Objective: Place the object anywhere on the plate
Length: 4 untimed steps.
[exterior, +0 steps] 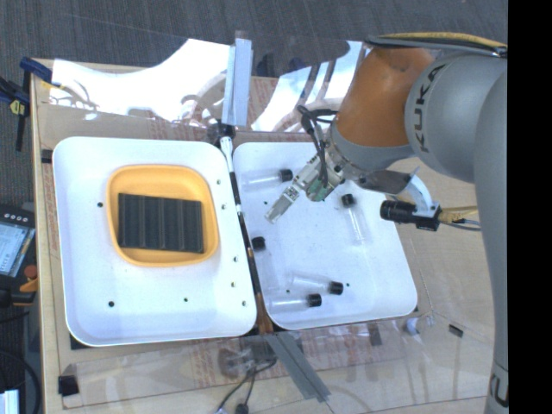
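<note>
Camera view is showing the gripper (280, 207) hovering at centre frame over the right bin (392, 296); its jaw state is unclear.

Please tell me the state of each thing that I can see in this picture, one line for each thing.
Plate: yellow, flat in the left bin, carrying a dark ribbed insert.
Claw: over the right bin, slanting down-left.
Clear tubes with black caps: lying on their sides, scattered in the right bin.
Left bin: holds the plate.
Right bin: holds the tubes.
</note>
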### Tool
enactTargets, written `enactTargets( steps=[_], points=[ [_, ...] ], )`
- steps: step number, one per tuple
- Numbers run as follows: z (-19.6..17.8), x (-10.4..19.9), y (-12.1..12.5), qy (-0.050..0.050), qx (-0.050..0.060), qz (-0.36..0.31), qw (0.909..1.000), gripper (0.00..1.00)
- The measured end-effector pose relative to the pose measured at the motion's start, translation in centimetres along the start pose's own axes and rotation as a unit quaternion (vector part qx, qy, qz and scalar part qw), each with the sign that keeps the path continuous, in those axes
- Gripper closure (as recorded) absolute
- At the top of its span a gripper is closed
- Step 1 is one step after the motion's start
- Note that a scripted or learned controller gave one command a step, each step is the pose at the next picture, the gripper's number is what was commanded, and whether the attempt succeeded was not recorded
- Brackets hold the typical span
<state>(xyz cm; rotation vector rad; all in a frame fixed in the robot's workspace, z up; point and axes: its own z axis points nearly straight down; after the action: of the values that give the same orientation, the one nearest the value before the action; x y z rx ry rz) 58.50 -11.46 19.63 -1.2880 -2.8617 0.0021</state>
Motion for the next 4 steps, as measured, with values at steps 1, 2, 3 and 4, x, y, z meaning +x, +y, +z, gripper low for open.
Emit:
enactTargets(
  steps=[1,2,3,4],
  points=[
    [-0.7,3.6,4.6,-0.001,-0.001,-0.141,0.9899,0.0],
    [0.4,2.4,6.4,-0.003,-0.001,-0.31,0.9506,0.0],
    [-0.3,1.4,7.8,-0.004,-0.001,-0.43,0.9026,0.0],
    [-1.4,-1.2,8.6,-0.004,-0.001,-0.57,0.8214,0.0]
  ],
)
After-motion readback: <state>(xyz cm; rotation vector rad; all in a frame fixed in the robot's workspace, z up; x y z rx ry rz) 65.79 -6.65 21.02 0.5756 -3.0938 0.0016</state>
